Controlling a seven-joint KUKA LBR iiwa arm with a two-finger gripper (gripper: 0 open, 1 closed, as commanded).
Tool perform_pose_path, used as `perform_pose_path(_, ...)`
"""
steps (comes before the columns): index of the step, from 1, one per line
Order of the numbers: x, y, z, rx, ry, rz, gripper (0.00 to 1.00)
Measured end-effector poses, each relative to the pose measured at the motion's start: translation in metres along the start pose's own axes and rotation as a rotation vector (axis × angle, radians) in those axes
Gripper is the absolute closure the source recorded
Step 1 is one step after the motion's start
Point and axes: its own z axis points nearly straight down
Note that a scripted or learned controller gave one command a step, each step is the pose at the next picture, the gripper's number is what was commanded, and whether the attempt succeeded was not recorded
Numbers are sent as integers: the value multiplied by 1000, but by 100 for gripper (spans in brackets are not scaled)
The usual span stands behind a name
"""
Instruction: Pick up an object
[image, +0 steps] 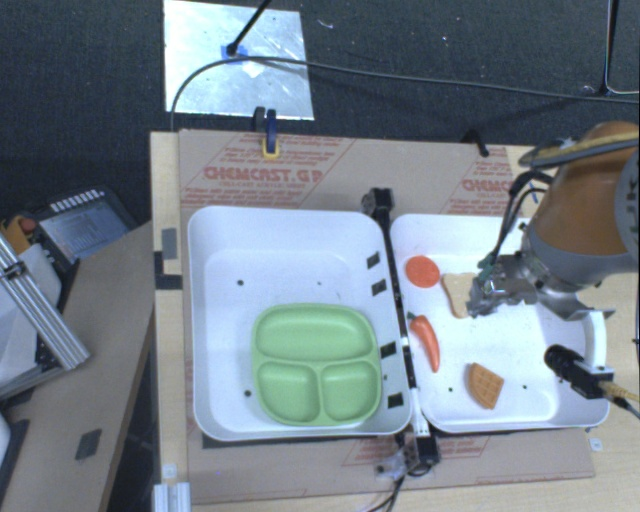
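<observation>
Tool (484, 300) and wrist hung low over the right bin (570, 400), reaching in from the right, with the grey arm (585, 225) and its orange band above them. The tool's tip sat over the right edge of a pale, tan slice-shaped piece (457, 292) that lay in the upper middle of that bin; whether it touched the piece could not be told, and the dark mechanism hid how the tool was set, so I could not tell if it was parted or closed.

Just up and left of the pale piece lay a round orange-red disc (422, 271), near it but apart. Below both, close to the bin's left wall, a red chili pepper (427, 341) lay on a slant with its green stem toward the upper left. Further down, toward the lower middle of the bin, a brown waffle-like wedge (485, 385) rested alone, well apart from the tool.

In the left bin (225, 260) lay a green divided plate (317, 364) with three compartments, set toward the lower right of that bin. Both bins stood side by side on a brown board (330, 170) laid across the counter (160, 200), with black clips along the seam between them.
</observation>
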Motion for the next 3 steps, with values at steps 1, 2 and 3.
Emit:
perform_pose_path(1,45,10,5,0,0,1,100)
perform_pose_path(2,101,32,-5,-1,1,-1,100)
perform_pose_path(3,149,48,6,1,0,0,100)
